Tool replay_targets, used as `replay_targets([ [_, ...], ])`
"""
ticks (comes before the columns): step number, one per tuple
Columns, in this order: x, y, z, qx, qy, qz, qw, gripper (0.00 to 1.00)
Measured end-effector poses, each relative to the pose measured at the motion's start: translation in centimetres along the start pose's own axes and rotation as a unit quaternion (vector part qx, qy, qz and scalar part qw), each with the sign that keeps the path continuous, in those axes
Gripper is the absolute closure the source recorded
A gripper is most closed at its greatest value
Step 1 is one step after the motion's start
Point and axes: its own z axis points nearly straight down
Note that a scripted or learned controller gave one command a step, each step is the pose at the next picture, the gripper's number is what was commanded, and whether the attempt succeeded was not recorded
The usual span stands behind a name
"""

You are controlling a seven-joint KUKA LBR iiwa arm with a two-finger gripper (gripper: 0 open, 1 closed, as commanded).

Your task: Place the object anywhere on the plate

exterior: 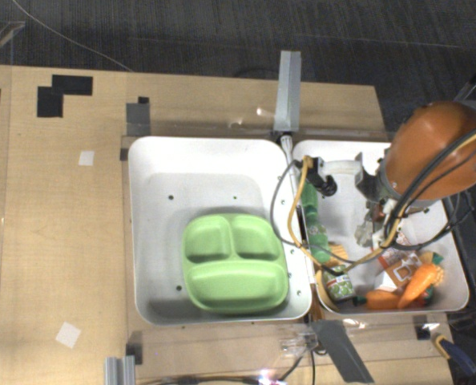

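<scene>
A grey KUKA arm with an orange band (pixel 438 151) reaches in from the right of the frame and hangs over the right-hand bin (pixel 461 295), its end effector (pixel 372 227) lowered toward the bin's middle. Whether the end effector is open or closed cannot be told from this angle; nothing is seen between its tips.

The green plate (pixel 234 263), a three-compartment tray, sits in the lower middle of the left-hand bin (pixel 158 175) at the centre of the frame, with nothing on it. The two white bins lie side by side on the wooden desk (pixel 54 239).

Candidate objects are crowded into the lower part of the right-hand bin: an orange carrot-shaped toy (pixel 418 283) at the lower right, a small boxed item (pixel 397 267) beside it, and a green toy (pixel 318 239) along the bin's left wall. Which one is the target cannot be told.

The carrot-shaped toy looks light and rigid, probably smooth plastic that could slip. A pinch across its thicker middle seems safest; its tapered end would likely squirt out. Crowding and the loose cables (pixel 290 207) draped over the divider may hamper a clean pick.
</scene>
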Motion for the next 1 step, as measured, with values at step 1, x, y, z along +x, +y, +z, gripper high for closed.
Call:
replay_targets([
  [1,-2.88,-2.83,-7.37,0.0,0.002,0.058,0.9983,1.0],
])
